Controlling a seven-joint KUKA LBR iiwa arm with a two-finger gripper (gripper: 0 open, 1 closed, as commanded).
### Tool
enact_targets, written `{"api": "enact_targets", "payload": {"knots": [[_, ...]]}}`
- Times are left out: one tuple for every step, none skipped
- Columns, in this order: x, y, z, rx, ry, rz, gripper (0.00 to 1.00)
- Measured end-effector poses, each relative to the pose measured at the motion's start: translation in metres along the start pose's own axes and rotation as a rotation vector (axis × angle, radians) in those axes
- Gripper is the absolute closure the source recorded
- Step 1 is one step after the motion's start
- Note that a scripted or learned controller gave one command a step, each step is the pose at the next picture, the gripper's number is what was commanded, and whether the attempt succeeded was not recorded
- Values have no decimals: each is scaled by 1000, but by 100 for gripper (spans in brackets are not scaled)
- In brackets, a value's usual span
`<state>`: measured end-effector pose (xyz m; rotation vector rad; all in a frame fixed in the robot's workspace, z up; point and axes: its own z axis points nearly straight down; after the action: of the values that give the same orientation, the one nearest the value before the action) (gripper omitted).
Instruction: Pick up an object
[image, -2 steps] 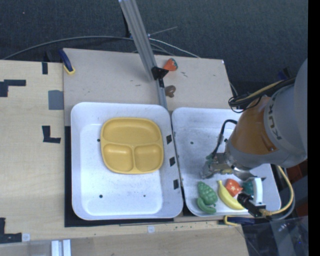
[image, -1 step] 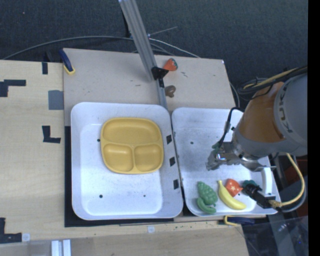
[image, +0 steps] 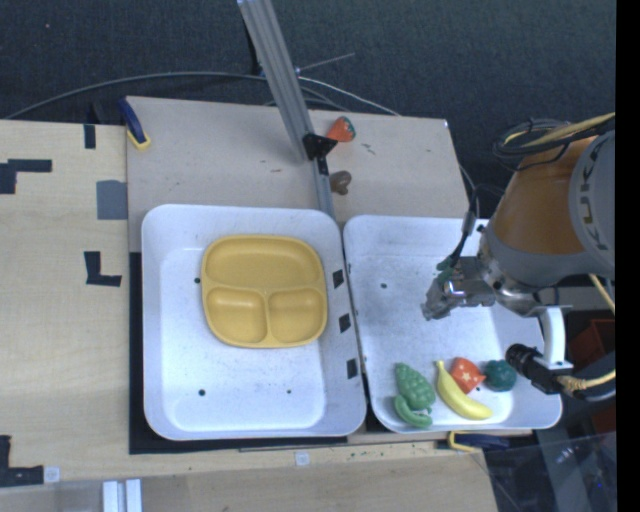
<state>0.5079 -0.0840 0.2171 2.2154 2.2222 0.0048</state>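
In the right bin (image: 400, 250) several toy foods lie along the near edge: a green bumpy vegetable (image: 412, 393), a yellow banana (image: 458, 392), a red-orange tomato-like piece (image: 465, 372) and a dark teal ball (image: 499, 376). My gripper (image: 440, 300) hangs over the right bin's middle, above and behind these items, apart from them. Nothing shows between its fingers.
A yellow divided plate (image: 265, 290) sits in the left bin (image: 170, 330). A metal pole (image: 285, 80) rises behind the bins, with a small orange object (image: 342, 128) and a brown one (image: 340, 182) on the bench near it. Cables run at the right.
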Motion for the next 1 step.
{"api": "enact_targets", "payload": {"knots": [[0,1,-36,2,0,1,100]]}}
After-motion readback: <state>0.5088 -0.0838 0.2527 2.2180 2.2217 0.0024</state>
